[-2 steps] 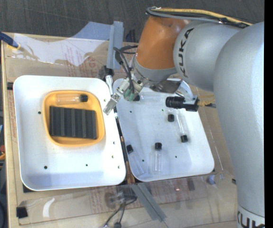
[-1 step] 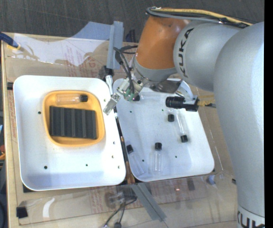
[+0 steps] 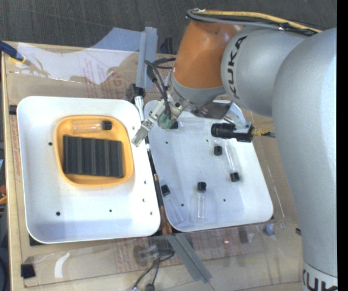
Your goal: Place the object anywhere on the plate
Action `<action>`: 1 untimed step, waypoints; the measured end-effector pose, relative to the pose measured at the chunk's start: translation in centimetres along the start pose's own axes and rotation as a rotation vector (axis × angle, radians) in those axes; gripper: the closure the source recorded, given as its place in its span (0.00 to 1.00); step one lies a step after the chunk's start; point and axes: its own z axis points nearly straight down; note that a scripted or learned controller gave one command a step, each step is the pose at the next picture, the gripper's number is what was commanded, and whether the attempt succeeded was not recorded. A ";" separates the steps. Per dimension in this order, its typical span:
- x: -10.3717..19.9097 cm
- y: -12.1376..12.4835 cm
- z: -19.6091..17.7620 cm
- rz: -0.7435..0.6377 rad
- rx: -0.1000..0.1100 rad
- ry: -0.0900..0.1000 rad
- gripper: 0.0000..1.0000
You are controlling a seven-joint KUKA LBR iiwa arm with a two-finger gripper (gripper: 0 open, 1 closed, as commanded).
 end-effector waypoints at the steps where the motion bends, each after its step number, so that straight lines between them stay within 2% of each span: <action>1: 0.0 0.0 0.0 0.000 0.000 0.000 0.00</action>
